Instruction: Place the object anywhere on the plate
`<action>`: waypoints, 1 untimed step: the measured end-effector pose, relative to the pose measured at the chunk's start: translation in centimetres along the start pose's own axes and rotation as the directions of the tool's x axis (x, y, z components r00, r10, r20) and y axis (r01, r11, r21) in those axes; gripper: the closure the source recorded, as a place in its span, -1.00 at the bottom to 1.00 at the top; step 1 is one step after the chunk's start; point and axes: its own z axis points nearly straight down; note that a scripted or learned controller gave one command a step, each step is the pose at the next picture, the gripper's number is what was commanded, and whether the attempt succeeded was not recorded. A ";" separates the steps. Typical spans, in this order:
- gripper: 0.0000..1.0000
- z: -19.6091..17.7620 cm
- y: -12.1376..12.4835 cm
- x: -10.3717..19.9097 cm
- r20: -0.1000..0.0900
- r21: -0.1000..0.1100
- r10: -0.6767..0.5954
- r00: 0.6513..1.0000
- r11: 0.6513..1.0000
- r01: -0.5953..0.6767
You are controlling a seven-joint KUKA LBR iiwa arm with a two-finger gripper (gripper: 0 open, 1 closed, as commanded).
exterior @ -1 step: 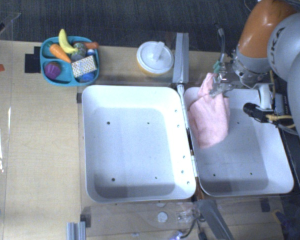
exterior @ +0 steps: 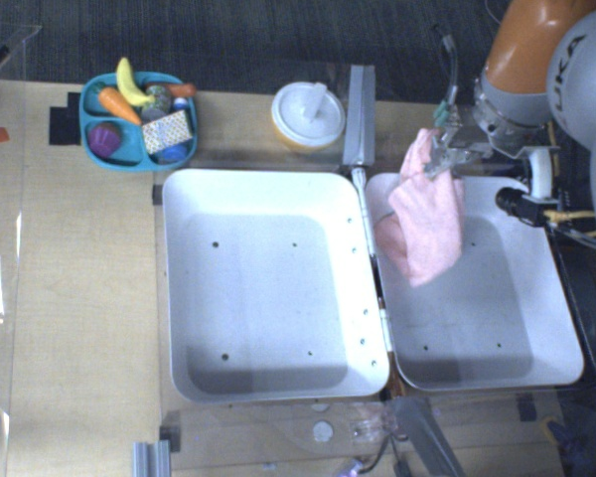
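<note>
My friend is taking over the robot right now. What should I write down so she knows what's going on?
End effector: shut on the pink cloth, pinching its top corner above the back of the right bin.
Pink cloth: hanging down from the end effector; I cannot tell if its lower end touches the bin floor.
Plate: a blue divided plate sits on the bench beyond the left bin, at the far left, already carrying toy food.
Done: the cloth is picked up.
Left: carry it across to the blue plate, lower it and let go.
</note>
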 end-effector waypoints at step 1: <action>1.00 -1.0 -1.5 5.0 -0.002 0.001 -0.393 0.920 0.920 0.393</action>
